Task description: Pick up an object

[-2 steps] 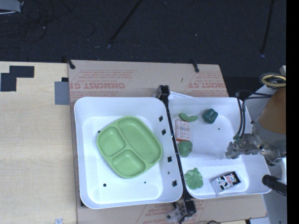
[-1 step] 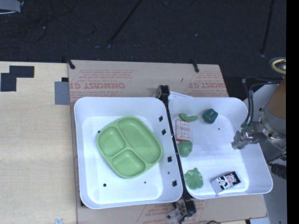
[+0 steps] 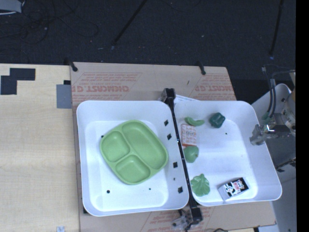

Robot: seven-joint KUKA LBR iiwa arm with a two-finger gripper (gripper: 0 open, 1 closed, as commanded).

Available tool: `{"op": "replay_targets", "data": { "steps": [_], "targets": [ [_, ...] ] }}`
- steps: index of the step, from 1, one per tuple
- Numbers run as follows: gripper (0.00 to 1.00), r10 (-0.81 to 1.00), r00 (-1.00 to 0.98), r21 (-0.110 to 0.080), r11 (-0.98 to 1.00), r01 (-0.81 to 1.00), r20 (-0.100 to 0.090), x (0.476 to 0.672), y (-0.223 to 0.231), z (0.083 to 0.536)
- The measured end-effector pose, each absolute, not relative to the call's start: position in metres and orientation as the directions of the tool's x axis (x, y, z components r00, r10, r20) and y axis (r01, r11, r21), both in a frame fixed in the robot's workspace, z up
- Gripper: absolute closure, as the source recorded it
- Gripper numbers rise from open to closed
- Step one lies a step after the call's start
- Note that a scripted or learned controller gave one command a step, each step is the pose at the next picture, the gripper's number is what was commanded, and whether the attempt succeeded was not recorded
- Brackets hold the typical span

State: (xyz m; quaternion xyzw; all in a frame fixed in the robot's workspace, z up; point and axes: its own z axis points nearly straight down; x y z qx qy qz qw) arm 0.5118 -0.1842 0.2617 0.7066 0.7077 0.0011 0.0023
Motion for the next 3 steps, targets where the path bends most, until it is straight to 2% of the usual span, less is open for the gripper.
{"op": "replay_targets", "data": {
  "steps": [1, 2, 3],
  "targets": [
    [1.0, 1.0, -0.005, -0.003, 0.005, 1.0, 0.003, 0.524, -0.127, 0.248],
    [1.0, 1.0, -0.006, -0.002, 0.006, 1.0, 0.002, 0.54, -0.072, 0.25],
    [1.0, 1.0, -0.005, -0.005, 0.005, 1.0, 0.002, 0.547, -0.016, 0.234]
  ]
}}
